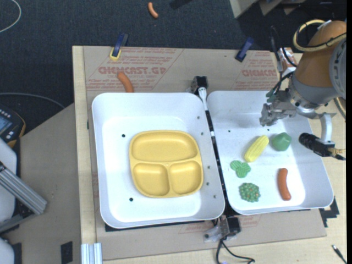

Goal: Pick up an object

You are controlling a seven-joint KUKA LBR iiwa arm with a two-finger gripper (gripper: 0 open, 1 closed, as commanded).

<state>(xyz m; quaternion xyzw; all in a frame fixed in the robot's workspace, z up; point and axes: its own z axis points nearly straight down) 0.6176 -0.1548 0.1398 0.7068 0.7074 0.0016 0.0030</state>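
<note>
The right bin (236,106) holds toy food: a yellow corn cob (256,148), a green pepper (281,141), a green broccoli piece (240,168), a round green pea cluster (249,192) and a red sausage (284,183). My gripper (269,117) hangs over the bin's back right part, just above and behind the corn and the pepper. Nothing shows between its fingers. The arm's grey wrist with its orange band (324,40) reaches in from the right.
The left bin (110,114) holds a yellow three-compartment plate (165,163). An orange sausage (126,82) lies on the cardboard behind the left bin. Another small orange piece (153,10) lies on the dark floor. Clamps (116,47) hold the board's back edge.
</note>
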